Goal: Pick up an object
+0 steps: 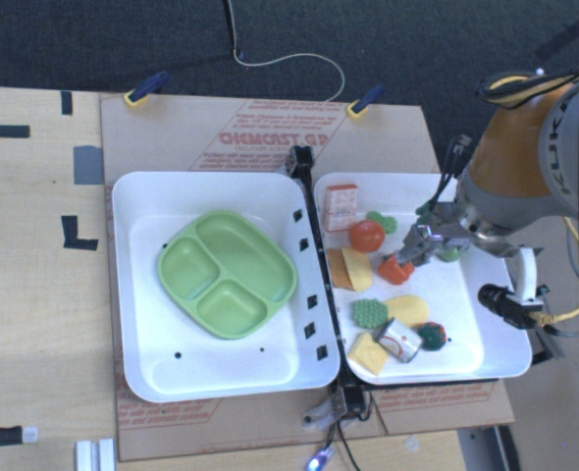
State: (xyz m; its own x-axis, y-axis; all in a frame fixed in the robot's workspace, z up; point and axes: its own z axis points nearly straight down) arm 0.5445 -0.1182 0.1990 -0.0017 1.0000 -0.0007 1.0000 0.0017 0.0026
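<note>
The fingers [414,248] reach down and to the left from the wrist into the right bin [466,351]; their dark tips lie against a small red-orange piece [395,269], but whether they are parted or closed, or have any hold on it, cannot be told from this slanted view. Just up and left of that piece sits a red tomato-like ball [366,235], with a green leafy item [381,222] touching its upper right side. A small pink-and-white carton [342,205] stands near the bin's upper left corner. An orange-yellow wedge [348,270] lies against the bin's left wall, below the tomato. Lower in the bin are a green knobbly piece [369,313], a pale yellow lump [408,310] just beside it, a small tin [400,342] lying on its side, a yellow block [368,354] touching the tin, and a dark round item with red and green [432,337] to the tin's right. The grey arm with its orange band [515,150] enters from the right, above the bin's right wall. The left bin [137,263] holds a green divided plate [228,274] with three compartments. Both bins rest on a cardboard sheet [260,130] clamped to the wooden worktop [34,292]; a thin cable [270,62] loops over the dark floor beyond.
</note>
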